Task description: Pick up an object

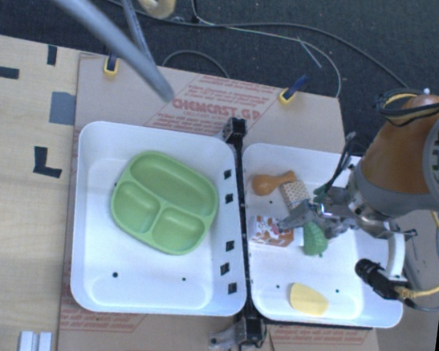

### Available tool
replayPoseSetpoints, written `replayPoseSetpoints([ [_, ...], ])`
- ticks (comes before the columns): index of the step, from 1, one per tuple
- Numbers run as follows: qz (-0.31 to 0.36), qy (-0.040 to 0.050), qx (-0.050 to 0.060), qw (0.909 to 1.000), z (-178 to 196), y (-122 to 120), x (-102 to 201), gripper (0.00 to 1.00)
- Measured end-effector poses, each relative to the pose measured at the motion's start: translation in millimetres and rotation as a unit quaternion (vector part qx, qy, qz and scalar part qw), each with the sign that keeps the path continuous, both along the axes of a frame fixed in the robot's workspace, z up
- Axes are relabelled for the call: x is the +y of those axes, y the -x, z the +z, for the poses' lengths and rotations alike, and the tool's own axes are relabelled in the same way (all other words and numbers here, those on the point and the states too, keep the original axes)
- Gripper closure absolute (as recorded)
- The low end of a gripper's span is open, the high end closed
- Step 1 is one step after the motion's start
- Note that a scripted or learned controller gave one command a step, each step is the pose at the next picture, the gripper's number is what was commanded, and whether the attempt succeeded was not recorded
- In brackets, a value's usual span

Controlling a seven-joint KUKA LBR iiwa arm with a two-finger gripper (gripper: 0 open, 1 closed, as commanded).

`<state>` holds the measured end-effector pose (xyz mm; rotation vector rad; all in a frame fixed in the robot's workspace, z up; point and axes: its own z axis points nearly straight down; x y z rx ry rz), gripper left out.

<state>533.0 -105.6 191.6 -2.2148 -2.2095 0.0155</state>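
Observation:
My gripper (pixel 317 222) hangs low over the middle of the right bin (pixel 362 312), and its jaws look open. A small green object (pixel 315 241) lies just below and in front of it, touching or nearly touching it; I cannot tell whether it is gripped. A red and white packet (pixel 270 230) lies to the gripper's left. Further back there is an orange-brown brush-like object (pixel 271 183). A yellow oval piece (pixel 308 299) rests near the bin's front edge.
The left bin (pixel 84 273) holds a green divided plate (pixel 165 202). A black divider (pixel 234 213) runs between the two bins. The arm's orange band (pixel 396 155) looms over the right bin's far right side. Cables trail behind the bench.

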Motion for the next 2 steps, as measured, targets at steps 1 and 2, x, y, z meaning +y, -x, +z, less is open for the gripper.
replayPoseSetpoints([
  [1, 0.002, 0.0008, -0.007, 1.0, 7, -3, 0, 0.0],
  [2, 0.001, 0.0007, -0.004, 1.0, -43, 7, -3, 0.0],
])
